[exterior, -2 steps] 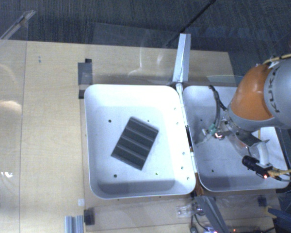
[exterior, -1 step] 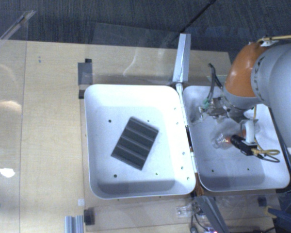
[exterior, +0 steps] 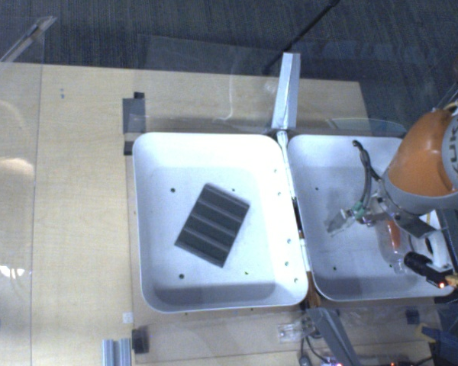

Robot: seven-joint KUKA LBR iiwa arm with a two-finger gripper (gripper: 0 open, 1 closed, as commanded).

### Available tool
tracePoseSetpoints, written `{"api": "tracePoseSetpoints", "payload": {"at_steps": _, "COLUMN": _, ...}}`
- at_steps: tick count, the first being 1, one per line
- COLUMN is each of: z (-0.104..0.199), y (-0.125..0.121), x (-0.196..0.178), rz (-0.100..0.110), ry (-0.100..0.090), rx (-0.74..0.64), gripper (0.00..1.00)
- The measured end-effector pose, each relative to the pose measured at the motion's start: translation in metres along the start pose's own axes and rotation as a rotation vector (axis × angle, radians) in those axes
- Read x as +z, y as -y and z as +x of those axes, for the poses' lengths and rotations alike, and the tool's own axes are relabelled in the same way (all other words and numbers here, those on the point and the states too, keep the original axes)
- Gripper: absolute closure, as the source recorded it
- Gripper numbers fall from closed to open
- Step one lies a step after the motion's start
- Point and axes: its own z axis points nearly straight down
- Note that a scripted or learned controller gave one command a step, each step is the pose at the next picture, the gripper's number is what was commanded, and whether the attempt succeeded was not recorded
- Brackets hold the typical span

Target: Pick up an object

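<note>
Camera view puts my end effector low over the floor of the right-hand bin, reaching in under my grey wrist and its orange band. Whether it is released or clenched I cannot tell from this angle, and I can make out nothing gripped in it. A clear, slender object lies in the same bin just beside my end effector, on the side my arm comes from; its outline is too faint to name. Well apart from my end effector, across the wall shared by the two bins, the dark ribbed rectangular block lies flat and turned at a slant on the floor of the left-hand bin, nothing touching it. Both bins sit side by side on the pale wooden bench.
</note>
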Motion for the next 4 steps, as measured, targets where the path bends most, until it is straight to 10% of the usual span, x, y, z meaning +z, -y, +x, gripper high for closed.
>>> {"api": "tracePoseSetpoints", "payload": {"at_steps": 2, "z": -0.062, "y": -0.022, "x": -0.052, "rz": 0.009, "ry": -0.025, "rx": 0.055, "gripper": 0.00}}
{"api": "tracePoseSetpoints", "payload": {"at_steps": 3, "z": -0.044, "y": -0.050, "x": 0.002, "rz": 0.000, "ry": -0.005, "rx": -0.079, "gripper": 0.00}}
{"api": "tracePoseSetpoints", "payload": {"at_steps": 4, "z": -0.056, "y": -0.020, "x": -0.102, "rz": 0.003, "ry": -0.002, "rx": -0.131, "gripper": 0.00}}
